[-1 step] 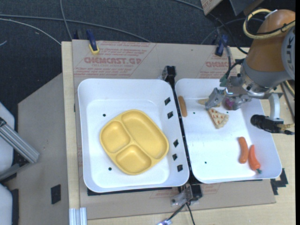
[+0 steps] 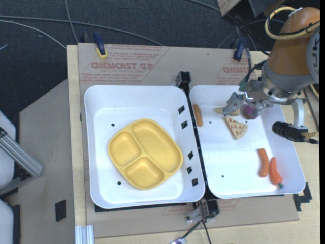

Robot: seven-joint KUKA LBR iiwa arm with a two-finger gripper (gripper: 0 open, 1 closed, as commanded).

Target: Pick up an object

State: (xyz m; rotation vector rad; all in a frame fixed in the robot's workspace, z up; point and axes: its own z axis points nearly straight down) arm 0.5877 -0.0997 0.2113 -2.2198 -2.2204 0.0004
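While its grip is unclear, the metal pincer [image 2: 242, 107] hovers by a waffled wedge [image 2: 236, 127].

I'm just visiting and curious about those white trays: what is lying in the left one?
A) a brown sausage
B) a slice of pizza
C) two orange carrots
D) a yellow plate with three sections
D: the left bin holds the yellow divided plate, while the carrots, the pizza slice and the sausage lie in the right bin.
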